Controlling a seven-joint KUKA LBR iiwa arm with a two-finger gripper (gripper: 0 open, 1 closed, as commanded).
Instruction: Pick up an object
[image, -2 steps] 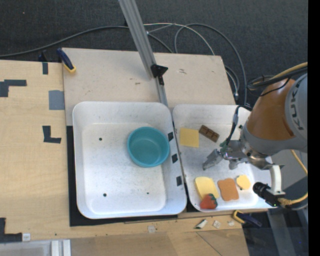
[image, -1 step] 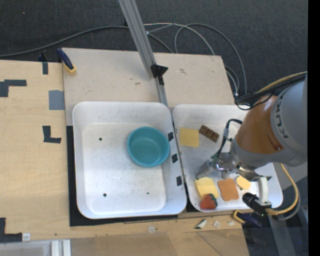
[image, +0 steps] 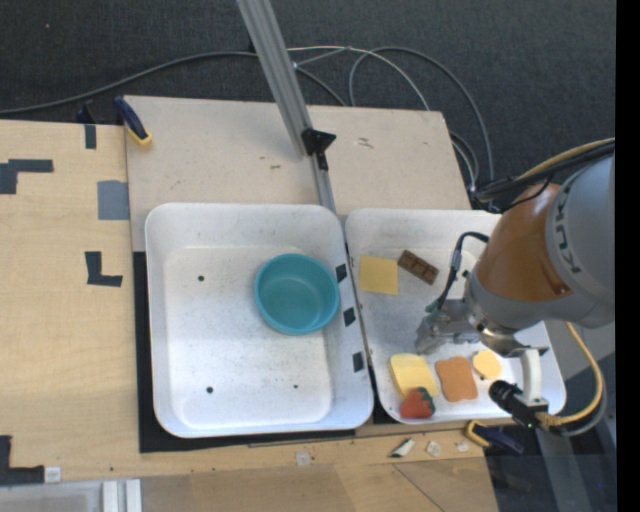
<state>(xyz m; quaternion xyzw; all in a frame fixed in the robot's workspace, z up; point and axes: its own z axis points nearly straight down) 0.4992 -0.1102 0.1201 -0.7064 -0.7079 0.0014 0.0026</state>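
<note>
My gripper (image: 438, 333) hangs low inside the right bin (image: 455, 222), just above and to the right of a pale yellow block (image: 410, 372). An orange slab (image: 456, 379) lies right of that block, and a red strawberry (image: 418, 404) sits at the bin's front edge. A small yellow round piece (image: 487, 364) shows partly under the wrist. Farther back lie a flat yellow square (image: 378, 275) and a brown chocolate piece (image: 417, 265). Nothing shows in the gripper's grasp.
The left bin (image: 190, 228) holds a teal bowl (image: 296, 292) near its right wall. A slanted metal pole (image: 290, 95) crosses the bench behind the bins. Cables run behind the right bin. The arm's bulk covers the right bin's right side.
</note>
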